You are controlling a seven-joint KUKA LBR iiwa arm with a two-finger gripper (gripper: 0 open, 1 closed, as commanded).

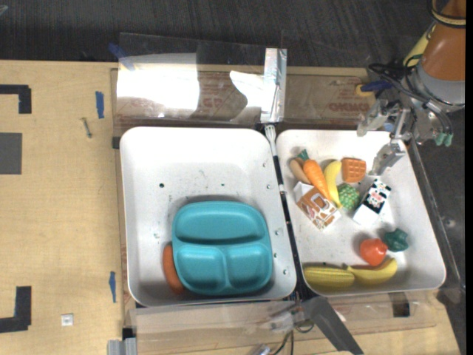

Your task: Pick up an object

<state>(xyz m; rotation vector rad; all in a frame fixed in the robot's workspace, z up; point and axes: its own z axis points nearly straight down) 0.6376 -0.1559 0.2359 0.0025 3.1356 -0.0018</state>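
Left bin [140, 198] — teal tray [222, 248]; right bin [421, 220] — carrot [318, 177], bananas [352, 274].

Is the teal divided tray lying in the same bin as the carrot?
No. The teal tray lies in the left bin, while the carrot lies in the right bin.

Grey arm [443, 87] with orange band [446, 50] above the wrist; black and yellow cables behind the silvery metal claw [388, 143]; small teal fitting beside it.
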